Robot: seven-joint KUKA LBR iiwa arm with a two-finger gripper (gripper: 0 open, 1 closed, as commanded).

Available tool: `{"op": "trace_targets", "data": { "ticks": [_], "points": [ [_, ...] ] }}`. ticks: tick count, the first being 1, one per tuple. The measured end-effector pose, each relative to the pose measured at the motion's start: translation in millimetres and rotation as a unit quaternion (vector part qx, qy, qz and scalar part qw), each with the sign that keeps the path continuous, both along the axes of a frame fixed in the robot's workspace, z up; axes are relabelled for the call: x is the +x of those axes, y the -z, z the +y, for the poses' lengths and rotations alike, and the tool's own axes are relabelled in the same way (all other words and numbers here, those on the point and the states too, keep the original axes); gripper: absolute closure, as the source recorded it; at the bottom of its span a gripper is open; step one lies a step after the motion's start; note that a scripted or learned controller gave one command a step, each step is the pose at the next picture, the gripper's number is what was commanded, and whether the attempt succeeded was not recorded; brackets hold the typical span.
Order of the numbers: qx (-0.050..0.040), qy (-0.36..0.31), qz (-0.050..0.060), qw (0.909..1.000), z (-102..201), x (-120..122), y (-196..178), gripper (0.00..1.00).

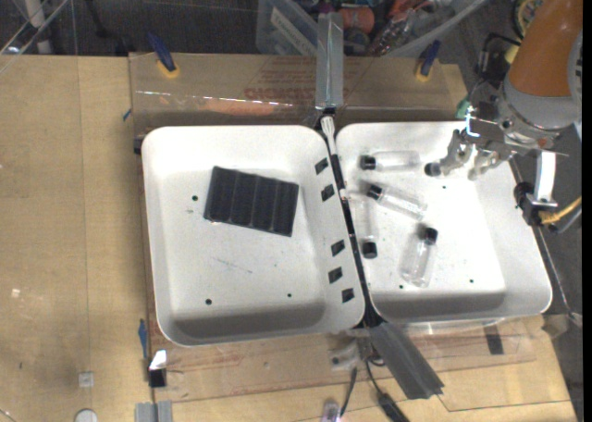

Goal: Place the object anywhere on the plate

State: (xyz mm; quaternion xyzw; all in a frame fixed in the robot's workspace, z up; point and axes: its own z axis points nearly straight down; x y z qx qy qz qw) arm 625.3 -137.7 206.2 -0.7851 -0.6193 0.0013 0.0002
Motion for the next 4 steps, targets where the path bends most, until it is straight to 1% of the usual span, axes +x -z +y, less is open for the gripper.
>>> {"op": "trace_targets", "data": {
  "ticks": [1, 2, 3, 4],
  "points": [
    [0.0001, 0.123, -0.001, 0.9924, 20, -9, -65, 1.0],
    [-0.0003, 0.148, -0.001, 0.989, 21, 26, -15, 1.0],
    [-0.0001, 0.253, -0.001, 0.9673, 36, 21, -59, 1.0],
    [-0.0002, 0.315, 0.002, 0.9491, 50, 28, 1, 1.0]
  ]
}}
